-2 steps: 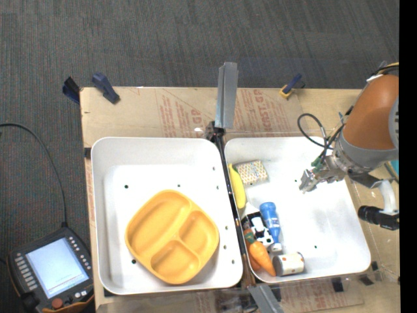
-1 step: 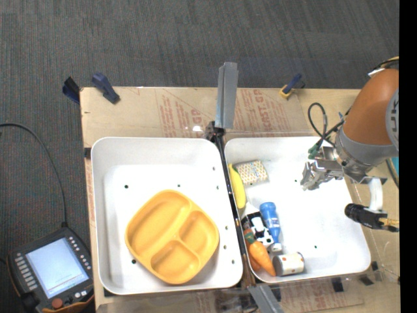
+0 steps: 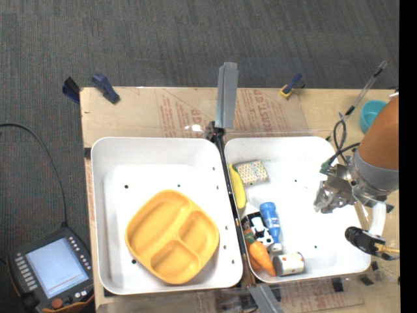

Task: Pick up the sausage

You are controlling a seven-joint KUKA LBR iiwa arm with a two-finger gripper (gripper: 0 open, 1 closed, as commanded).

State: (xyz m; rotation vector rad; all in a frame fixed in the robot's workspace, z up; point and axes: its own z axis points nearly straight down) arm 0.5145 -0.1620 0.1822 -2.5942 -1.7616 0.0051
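Bench (image 3: 163,109): brown board top, bearing two shallow white bins side by side.
Left bin (image 3: 111,155): holds a yellow divided plate (image 3: 172,236), which lies toward the near side.
Right bin (image 3: 300,155): its contents are crowded along the left wall and the near-left corner.
Arm (image 3: 381,149): grey with an orange band, reaching in over the right bin's right edge.
Gripper (image 3: 329,197): a grey metal head above the right half of the right bin, over bare white floor. How far it is open cannot be told from this angle. Nothing can be seen in its grasp, and no object touches it.
Blue bottle (image 3: 270,222): lies lengthwise and is the clustered item nearest the gripper, though clearly apart from it.
Carrot (image 3: 261,257): orange, at the near-left corner.
Banana (image 3: 238,188): yellow, against the left wall.
Speckled block (image 3: 251,171): pale, just beyond the banana.
Small cylinder (image 3: 287,264): tan with a pale end, on its side just right of the carrot.
Sausage: cannot be picked out with certainty; if present, it is within the cluster at the left wall, well apart from the gripper and to its left in the camera view.
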